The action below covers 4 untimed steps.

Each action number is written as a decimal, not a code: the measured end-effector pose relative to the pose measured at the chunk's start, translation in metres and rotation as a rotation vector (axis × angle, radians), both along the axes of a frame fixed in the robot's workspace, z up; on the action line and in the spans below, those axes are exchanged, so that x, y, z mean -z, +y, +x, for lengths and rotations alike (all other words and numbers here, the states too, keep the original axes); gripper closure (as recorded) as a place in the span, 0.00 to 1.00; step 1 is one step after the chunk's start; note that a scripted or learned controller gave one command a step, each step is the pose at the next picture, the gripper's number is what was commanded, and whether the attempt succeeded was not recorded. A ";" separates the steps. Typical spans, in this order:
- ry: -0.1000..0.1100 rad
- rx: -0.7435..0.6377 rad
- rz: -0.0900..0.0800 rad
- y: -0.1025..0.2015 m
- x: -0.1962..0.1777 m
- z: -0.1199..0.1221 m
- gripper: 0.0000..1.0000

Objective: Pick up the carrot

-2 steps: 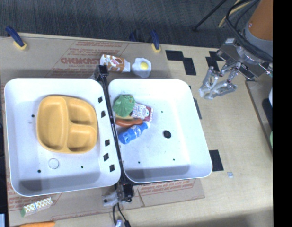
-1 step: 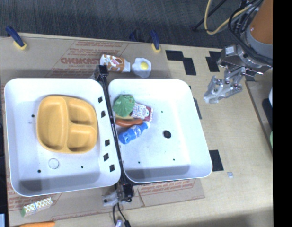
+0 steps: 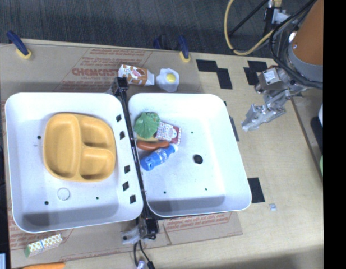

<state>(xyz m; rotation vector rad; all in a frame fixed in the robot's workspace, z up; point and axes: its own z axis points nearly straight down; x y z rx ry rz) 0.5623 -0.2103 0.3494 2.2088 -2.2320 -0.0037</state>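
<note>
The carrot is a small orange stick lying in the right bin, hard against its left wall. A green vegetable and a red-and-white packet lie just above it, and a blue bottle lies just below it. My gripper hangs over the bench to the right of the right bin, well away from the carrot, with nothing seen between its fingers.
A yellow divided plate lies in the left bin. Behind the bins on the bench stand a small brown carton and a white-and-yellow egg-like item. A wrapped item lies at the front left. Cables loop at the back right.
</note>
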 end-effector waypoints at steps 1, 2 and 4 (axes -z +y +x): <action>0.002 -0.572 0.002 -0.001 0.011 -0.085 1.00; -0.002 -0.643 0.000 0.011 -0.060 -0.086 1.00; -0.004 -1.382 0.003 0.001 0.112 -0.070 1.00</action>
